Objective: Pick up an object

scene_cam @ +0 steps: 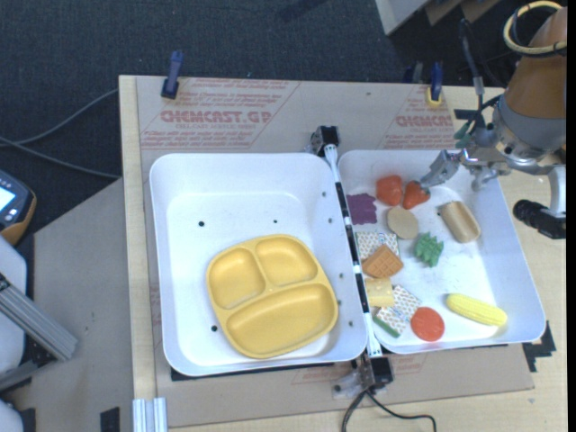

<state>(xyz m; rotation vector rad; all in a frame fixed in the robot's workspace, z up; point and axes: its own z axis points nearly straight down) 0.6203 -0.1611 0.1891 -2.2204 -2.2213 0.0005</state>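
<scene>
Over the far right corner of the right bin (pixel 522 268), the gripper (pixel 441 171) hangs low off the grey arm with its orange band. Its tip sits just beside the strawberry (pixel 415 194), near the round red tomato (pixel 390 189), but from this slanted angle I cannot tell whether the jaws are spread or pressed together, and nothing shows clearly between them.

Down on the surface, two shallow white bins sit side by side on a cardboard sheet (pixel 216 115) with red lettering, clamped at the back by blue clips. That sheet lies on a pale wooden bench, and dark carpet stretches away behind it.

The left bin (pixel 180 196) carries a yellow divided plate (pixel 271 293), turned at a slight slant.

The right bin is crowded with toy food. A purple piece (pixel 362 208) lies by the near wall, a beige disc (pixel 403 222) sits just below the strawberry, and a bread roll (pixel 459 220) runs its long axis diagonally, upper left to lower right. A green broccoli (pixel 428 248) sits mid-bin. A waffle (pixel 382 262) and a cheese block (pixel 379 292) rest along the left side. A second tomato (pixel 427 323) lies near the front, and a corn cob (pixel 476 309) points left to right, tilting down to the right.
</scene>
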